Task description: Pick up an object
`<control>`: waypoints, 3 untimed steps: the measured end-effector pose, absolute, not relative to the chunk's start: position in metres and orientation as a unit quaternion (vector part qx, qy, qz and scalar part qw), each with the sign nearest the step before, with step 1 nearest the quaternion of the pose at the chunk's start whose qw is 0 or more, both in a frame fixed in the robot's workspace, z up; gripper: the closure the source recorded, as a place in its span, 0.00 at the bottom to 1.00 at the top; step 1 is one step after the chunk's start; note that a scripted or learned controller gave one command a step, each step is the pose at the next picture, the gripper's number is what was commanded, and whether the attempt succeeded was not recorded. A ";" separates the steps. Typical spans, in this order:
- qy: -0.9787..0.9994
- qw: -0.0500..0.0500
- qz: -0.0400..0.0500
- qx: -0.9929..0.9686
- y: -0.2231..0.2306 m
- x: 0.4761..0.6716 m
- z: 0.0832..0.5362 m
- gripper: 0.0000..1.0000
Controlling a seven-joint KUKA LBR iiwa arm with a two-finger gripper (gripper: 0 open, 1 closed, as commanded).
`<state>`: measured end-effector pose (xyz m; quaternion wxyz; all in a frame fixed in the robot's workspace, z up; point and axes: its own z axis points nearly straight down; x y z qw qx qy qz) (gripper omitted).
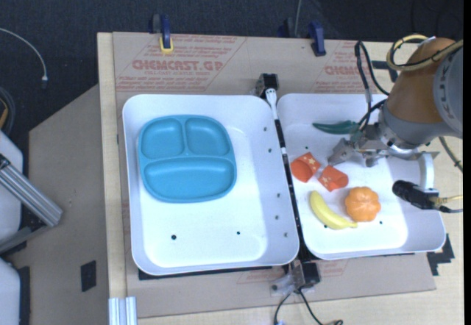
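Hanging low over the right bin [423,239], the hand [343,152] sits at about the middle of that bin, its metal fingers pointing toward nine o'clock; whether they are parted or closed I cannot tell, and nothing is seen held in them. Nearest the camera lie the banana [329,212] and the orange fruit [362,204], just beside each other at about five to six o'clock from the hand, the banana's long axis running from ten to four o'clock. Closer to the hand, at seven o'clock, sit two red blocks [305,167], the likeliest target by my judgement, since they lie just below and to the left of the fingertips. A green pepper-like piece [335,126] lies at twelve o'clock, near the hand. The arm [419,99] reaches in from three o'clock, its orange band above the wrist. Farther left, the left bin [206,243] holds a blue divided plate [188,158]; both bins rest on the table [221,55].
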<state>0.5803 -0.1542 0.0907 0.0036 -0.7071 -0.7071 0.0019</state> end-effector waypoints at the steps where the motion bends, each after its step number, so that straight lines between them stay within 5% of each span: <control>1: -0.707 -0.001 0.000 -0.707 -0.155 0.583 0.105 1.00; 3: -0.708 -0.004 -0.002 -0.707 -0.152 0.578 0.200 1.00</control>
